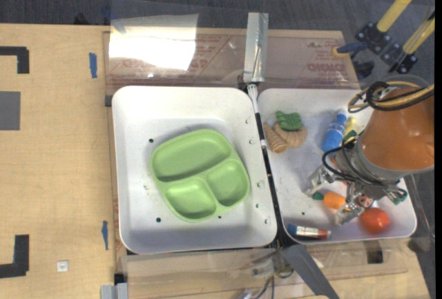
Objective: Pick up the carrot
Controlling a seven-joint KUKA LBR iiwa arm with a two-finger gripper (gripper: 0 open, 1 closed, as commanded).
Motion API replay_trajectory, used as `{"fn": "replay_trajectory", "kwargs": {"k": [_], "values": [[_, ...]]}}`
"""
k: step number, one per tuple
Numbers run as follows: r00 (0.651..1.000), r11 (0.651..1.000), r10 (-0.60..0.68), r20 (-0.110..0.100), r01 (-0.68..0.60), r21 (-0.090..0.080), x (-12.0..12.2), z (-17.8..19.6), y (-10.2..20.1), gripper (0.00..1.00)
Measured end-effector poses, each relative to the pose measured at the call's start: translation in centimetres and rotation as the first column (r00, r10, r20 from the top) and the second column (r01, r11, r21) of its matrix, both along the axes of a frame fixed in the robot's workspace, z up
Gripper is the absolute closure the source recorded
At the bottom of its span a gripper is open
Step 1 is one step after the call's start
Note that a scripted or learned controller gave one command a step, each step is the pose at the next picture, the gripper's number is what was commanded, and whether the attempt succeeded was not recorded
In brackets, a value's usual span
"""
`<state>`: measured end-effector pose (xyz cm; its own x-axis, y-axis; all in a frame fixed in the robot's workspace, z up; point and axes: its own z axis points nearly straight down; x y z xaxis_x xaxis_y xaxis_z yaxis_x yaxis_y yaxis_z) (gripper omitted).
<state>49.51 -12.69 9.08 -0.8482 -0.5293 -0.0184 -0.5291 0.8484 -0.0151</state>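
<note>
The carrot (333, 201) is seen in the right bin (304, 152), lying just left of the gripper (351, 202), whose fingers' spread cannot be told from above.

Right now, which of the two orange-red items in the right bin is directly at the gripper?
The carrot, the small orange piece with a green end, lying at the gripper. The red-orange tomato is rounder and sits apart, nearer the bin's front right corner.

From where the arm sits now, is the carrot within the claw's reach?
Probably yes. The claw is low in the right bin, right at the carrot, with the tomato off to the side and nothing between them.
</note>
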Motion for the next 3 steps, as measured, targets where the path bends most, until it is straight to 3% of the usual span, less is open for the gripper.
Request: {"fn": "replay_trajectory", "kwargs": {"k": [1, 2, 3], "values": [[0.95, 0.95, 0.311, -0.002, -0.311, -0.005, 0.29, 0.0, 0.03, 0.0], [0.947, 0.947, 0.321, -0.004, -0.321, -0.005, -0.58, 0.02, 0.35, 0.0], [0.696, 0.696, 0.718, -0.006, -0.718, -0.014, -0.39, 0.04, 0.99, 0.0]]}}
